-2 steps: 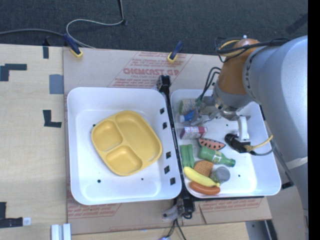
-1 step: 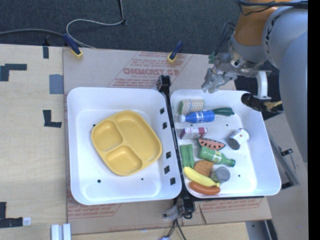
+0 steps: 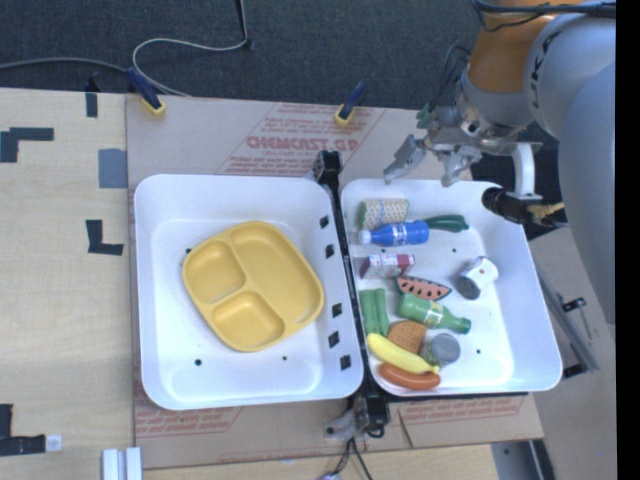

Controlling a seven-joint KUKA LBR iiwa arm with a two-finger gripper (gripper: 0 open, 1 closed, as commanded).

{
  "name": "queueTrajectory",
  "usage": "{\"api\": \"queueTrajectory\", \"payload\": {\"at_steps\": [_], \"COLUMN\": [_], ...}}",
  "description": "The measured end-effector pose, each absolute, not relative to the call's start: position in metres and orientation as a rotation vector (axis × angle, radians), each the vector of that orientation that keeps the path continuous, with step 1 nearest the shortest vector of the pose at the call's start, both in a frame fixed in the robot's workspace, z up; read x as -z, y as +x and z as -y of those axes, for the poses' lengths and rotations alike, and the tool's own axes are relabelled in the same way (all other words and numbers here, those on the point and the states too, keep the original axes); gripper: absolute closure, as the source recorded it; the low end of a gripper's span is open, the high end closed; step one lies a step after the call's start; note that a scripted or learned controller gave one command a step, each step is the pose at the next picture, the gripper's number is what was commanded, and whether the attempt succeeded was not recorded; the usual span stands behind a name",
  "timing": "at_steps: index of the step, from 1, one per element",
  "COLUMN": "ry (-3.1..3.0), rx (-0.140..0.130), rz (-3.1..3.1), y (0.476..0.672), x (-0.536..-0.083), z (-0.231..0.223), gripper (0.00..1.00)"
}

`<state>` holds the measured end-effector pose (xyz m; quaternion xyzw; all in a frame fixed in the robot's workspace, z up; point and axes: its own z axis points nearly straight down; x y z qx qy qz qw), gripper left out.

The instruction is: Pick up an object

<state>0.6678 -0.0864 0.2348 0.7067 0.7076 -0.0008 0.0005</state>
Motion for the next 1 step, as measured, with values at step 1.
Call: {"api": "queueTrajectory", "payload": {"at_steps": [1], "ry": [2.219], "rx": [0.003], "rz": [-2.222], "y": [0.6678], "x": [-0.2348], "z": [0.0864], "gripper": [0.00]}}
